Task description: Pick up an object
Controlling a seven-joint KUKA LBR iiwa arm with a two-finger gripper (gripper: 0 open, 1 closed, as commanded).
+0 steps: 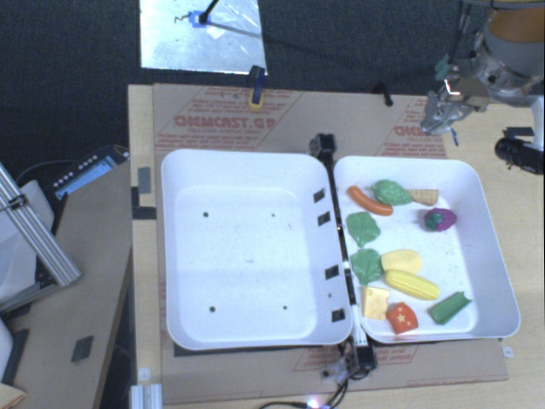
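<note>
Right bin [487, 228] holds toy food [413, 285]; tool [436, 123] above, finger state unclear.

We take this for a robotics lab: a desk [145, 262] topped with printed cardboard [221, 118], two white bins [247, 164] clamped together, aluminium framing [34, 237] at left, dark carpet [68, 58] beyond.

Left white bin [247, 250], yellow clamp [256, 98], foil sheet [202, 24]
</note>
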